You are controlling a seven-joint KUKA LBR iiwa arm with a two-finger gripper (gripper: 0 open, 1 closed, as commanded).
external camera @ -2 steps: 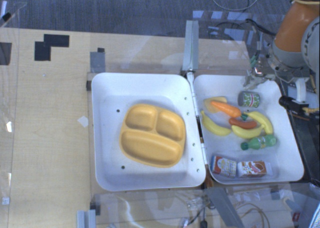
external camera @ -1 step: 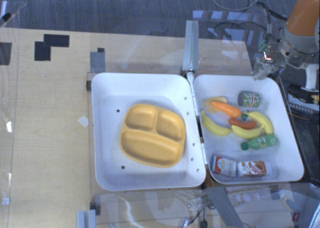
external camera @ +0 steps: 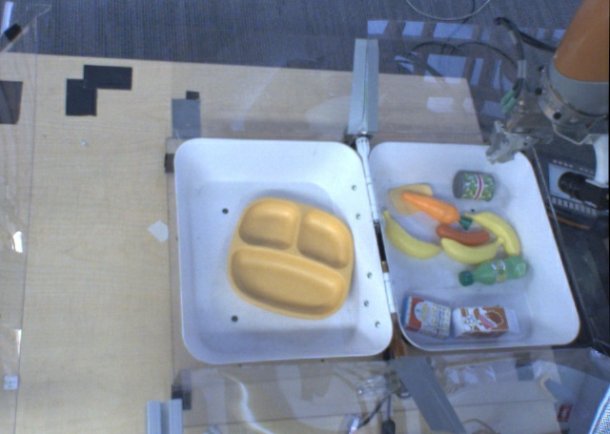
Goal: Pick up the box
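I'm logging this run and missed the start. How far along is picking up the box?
Nothing looks done: the box lies flat at the right bin's near edge. The gripper sits over that bin's far corner, apart from it. Left: travel to the box, descend, grasp, lift.

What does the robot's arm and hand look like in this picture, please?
At the view's upper right, the arm shows an orange band above a pale grey wrist section. Below it sits a grey metal hand with dark cables looping around it. No markings are legible at this size.
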